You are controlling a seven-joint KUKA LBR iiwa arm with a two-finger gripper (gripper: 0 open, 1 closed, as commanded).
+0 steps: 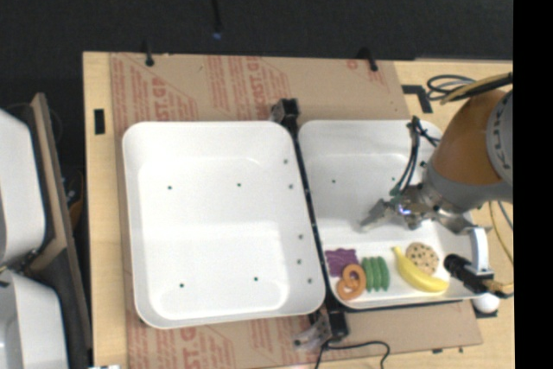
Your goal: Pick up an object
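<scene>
Along the front edge of the right bin (354, 155) lie a purple piece (340, 258), an orange ring (352, 282), a green ridged piece (375, 272), a yellow banana (421, 276) and a brown speckled cookie (422, 254). My gripper (390, 219) hangs low over the middle of this bin, just behind that row. Its fingers are spread open with nothing between them. One fingertip (368, 222) points left, toward the bin's bare floor. The arm's orange band covers the bin's far right side.
The left bin (207, 220) sits beside the right one, parted from it by a black divider rail (302, 186). Both rest on a cardboard sheet (216, 86). White bins stand off the bench at the far left (17, 177).
</scene>
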